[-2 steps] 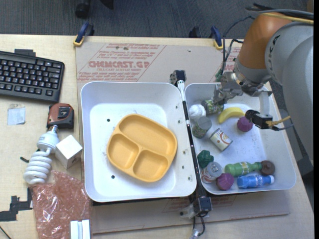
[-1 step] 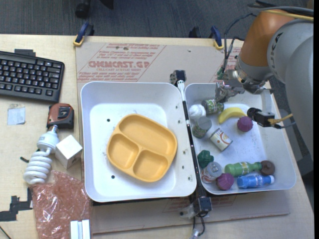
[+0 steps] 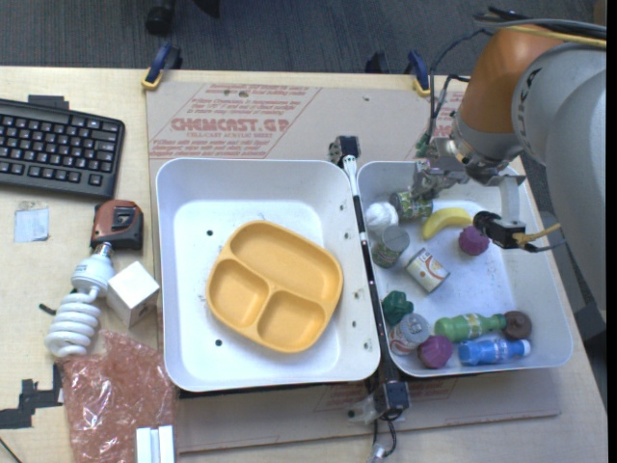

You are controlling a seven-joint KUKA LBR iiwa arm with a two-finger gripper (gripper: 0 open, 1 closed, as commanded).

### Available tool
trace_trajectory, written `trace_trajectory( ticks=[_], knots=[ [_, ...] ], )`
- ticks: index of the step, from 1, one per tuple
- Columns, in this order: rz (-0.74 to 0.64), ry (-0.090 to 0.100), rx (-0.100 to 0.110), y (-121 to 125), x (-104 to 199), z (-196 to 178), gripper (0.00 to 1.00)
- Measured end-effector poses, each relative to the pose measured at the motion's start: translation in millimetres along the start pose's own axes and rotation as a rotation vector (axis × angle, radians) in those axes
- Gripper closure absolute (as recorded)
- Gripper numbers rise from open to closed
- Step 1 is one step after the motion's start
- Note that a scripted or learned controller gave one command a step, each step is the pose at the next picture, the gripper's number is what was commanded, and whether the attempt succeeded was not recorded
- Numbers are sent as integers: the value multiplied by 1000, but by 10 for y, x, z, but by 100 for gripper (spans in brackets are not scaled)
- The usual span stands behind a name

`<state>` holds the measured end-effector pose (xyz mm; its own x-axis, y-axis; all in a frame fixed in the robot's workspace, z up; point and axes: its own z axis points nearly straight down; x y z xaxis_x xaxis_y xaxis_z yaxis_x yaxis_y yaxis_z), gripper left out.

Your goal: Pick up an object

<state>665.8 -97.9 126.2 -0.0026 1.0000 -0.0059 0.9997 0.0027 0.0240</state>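
Camera view: the arm (image 3: pixel 559 75) reaches into the right bin (image 3: pixel 540 355). Inside this bin, at its far edge, the gripper (image 3: pixel 421 199) hangs over a small green can (image 3: pixel 416 204); finger spacing cannot be determined. Risk: the adjacent banana (image 3: pixel 445 221) may deflect the grasp. The bin rests on a cardboard-covered bench (image 3: pixel 241 114).
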Motion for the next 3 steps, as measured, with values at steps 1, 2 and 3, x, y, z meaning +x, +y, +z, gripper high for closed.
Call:
trace_trajectory(
  ticks=[1, 2, 3],
  knots=[
    [-1, -2, -3, 9, -5, -105, 100],
    [-3, -3, -5, 17, -10, -210, 100],
    [1, 4, 22, -63, 42, -148, 100]
  ],
)
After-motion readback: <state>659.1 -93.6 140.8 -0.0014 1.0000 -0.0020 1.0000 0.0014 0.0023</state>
